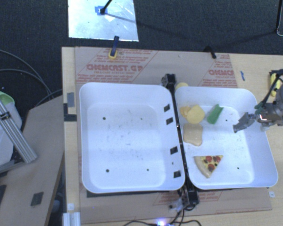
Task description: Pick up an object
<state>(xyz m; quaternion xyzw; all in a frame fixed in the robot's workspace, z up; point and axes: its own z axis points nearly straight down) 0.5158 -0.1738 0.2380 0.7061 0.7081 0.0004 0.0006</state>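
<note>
Green block (pixel 215 114) lies just left of the claw (pixel 241 123); claw's opening cannot be told.

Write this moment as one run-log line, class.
gripper: over right bin, nothing held | green block, pizza slice: lying in bin

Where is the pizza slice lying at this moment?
The pizza slice lies in the right bin, near its front edge, just below the pale beige piece.
</note>
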